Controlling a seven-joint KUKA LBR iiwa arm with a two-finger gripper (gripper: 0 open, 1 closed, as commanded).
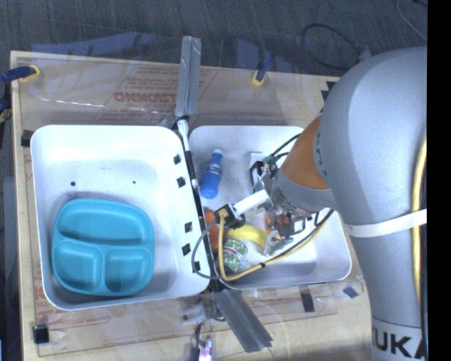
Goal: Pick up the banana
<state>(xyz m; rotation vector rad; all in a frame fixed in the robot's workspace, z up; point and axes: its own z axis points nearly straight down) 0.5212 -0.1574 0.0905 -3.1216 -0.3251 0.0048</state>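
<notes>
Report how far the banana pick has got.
Done: the grey arm has reached into the right white bin, and its gripper sits low beside the yellow banana. In hand: closing in on the banana, which lies on the bin floor next to a blue bottle and other clutter. Left: a visible grasp and the lift; neither can be confirmed here.

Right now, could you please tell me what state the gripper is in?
Gripper: low in the right bin, just over the banana; open or closed cannot be told.
</notes>
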